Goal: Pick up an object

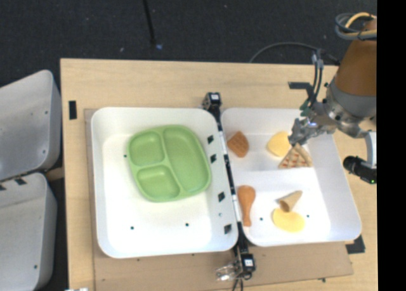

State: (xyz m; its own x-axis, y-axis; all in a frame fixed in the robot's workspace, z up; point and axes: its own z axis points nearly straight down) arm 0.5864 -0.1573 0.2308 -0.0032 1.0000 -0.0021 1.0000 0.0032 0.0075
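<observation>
Near right bin's (330, 220) far edge: gripper (301, 132) over waffle wedge (295, 157)
Grip: couldn't tell
Risk: nudging yellow piece (278, 144) beside it

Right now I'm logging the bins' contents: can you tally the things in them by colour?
Green: 1, the divided plate
Yellow: 2, one piece by the tool, one near the front
Orange-brown: 2, a round piece and a drumstick shape
Tan: 2, a waffle triangle and a cone
Total: 7

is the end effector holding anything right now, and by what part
Cannot be told: the end effector sits low over the waffle wedge beside the yellow piece, but no object shows clearly between its fingers.
</observation>
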